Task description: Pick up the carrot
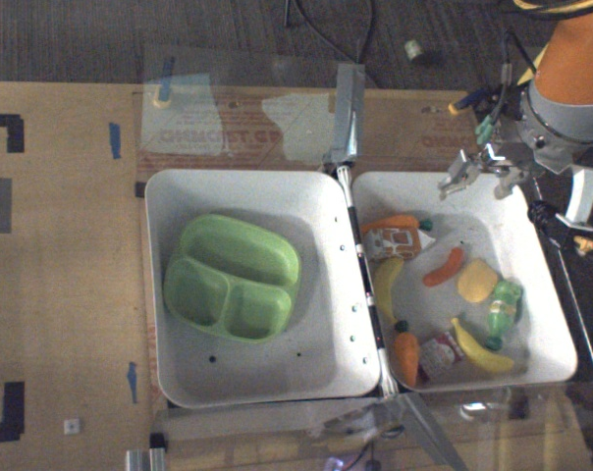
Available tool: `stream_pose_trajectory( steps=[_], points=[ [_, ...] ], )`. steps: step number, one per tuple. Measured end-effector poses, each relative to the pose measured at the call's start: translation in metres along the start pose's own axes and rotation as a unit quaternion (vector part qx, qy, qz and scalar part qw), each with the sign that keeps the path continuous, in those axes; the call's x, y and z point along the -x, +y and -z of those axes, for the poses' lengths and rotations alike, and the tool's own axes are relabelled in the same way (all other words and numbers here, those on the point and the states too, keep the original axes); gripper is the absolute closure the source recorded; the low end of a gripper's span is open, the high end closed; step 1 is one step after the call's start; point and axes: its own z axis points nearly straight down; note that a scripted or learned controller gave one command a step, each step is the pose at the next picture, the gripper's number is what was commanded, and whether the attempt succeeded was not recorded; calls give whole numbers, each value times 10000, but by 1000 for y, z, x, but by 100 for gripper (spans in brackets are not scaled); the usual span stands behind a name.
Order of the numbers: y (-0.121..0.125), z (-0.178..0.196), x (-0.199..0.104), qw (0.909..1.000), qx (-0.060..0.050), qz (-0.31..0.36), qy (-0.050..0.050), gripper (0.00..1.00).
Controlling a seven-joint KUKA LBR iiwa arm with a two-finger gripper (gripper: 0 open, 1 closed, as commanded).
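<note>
An orange carrot (406, 357) with a dark stem end lies at the front of the right bin (542, 253), close to the wall dividing the bins. A second orange carrot-like piece (395, 222) with a green tip lies at the bin's back left. My gripper (476, 181) hangs over the back edge of the right bin, well behind and to the right of the front carrot. Its fingers (452, 181) are spread open with nothing between them.
The right bin also holds two bananas (386, 287) (483, 351), a small carton (387, 245), a red-orange pepper (444, 266), a yellow fruit (477, 281), a green bottle (504, 308) and a red-white item (439, 353). A green divided plate (236, 276) sits in the left bin (179, 371).
</note>
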Motion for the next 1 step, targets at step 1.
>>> stream_pose_trajectory(
  steps=[1],
  points=[
    [42,-88,-53,9896,1,1438,1,0]
  ],
)
